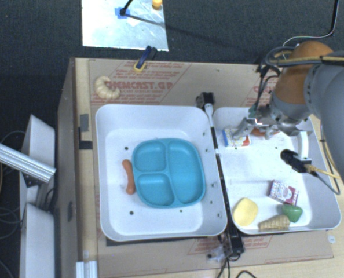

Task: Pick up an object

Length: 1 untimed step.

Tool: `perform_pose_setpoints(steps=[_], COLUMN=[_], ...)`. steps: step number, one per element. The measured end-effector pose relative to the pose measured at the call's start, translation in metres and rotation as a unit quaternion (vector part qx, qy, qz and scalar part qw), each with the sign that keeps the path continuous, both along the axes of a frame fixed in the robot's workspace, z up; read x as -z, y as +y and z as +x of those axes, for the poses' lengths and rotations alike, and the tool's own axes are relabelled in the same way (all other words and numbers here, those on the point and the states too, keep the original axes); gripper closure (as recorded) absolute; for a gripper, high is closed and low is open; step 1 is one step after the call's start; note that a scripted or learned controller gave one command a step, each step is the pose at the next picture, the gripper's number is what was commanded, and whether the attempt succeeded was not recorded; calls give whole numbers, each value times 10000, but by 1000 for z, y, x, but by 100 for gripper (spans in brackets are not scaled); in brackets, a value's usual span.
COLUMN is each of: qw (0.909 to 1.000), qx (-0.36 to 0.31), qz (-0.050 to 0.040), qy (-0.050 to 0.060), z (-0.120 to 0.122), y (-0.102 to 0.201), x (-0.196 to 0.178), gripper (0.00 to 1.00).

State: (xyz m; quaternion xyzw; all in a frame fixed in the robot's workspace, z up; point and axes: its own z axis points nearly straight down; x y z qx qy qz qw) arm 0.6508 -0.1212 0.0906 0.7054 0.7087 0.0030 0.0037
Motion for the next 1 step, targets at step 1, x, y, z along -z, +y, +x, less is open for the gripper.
perform_pose_setpoints(steps=[1], qw=[9998], qx=[16], qz=[69], qy=[178], z=[15], y=[-7], x=[3], gripper=[0])
